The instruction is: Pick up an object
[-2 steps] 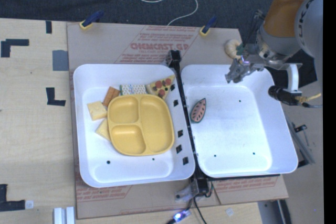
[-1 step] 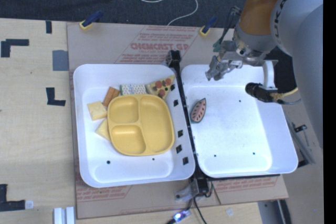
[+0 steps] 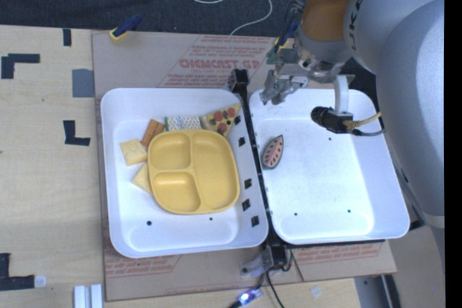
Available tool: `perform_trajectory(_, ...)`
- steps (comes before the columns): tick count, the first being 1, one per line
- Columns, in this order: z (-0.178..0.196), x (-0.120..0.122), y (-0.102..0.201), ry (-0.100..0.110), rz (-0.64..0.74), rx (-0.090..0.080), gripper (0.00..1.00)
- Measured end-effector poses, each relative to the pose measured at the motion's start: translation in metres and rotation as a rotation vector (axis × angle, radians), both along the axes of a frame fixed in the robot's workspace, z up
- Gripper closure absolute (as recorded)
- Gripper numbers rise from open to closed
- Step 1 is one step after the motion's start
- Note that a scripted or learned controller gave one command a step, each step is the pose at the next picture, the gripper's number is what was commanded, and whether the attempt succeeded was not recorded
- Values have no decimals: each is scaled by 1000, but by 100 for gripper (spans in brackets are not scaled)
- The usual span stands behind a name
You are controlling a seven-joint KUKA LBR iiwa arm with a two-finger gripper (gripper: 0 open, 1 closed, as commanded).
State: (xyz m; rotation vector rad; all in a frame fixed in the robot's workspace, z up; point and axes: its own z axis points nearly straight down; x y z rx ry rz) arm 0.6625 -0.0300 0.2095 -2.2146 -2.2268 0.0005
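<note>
My gripper (image 3: 276,93) hangs over the far left corner of the right bin (image 3: 339,223), close to the divider. Nothing shows between its fingers. A small pink leaf-shaped object (image 3: 272,151) with dark specks lies on the right bin's floor, in front of the gripper and apart from it. In the left bin (image 3: 123,227) rests a yellow divided plate (image 3: 193,171). Around the plate's far and left sides lie a pizza slice toy (image 3: 223,117), a patterned flat piece (image 3: 182,122), an orange stick (image 3: 151,132) and tan crackers (image 3: 134,152).
A black clip rail (image 3: 249,155) runs between the two bins. The grey arm fills the upper right, over the right bin's far side. Cardboard underlies both bins, and a blue and yellow clamp (image 3: 125,27) sits at its far left corner.
</note>
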Motion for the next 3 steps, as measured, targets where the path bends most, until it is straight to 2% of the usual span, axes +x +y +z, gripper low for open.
perform_trajectory(1,9,-7,26,1,-2,0,100)
perform_trajectory(2,25,4,26,-1,-3,0,100)
perform_trajectory(3,15,5,35,2,-4,-2,100)
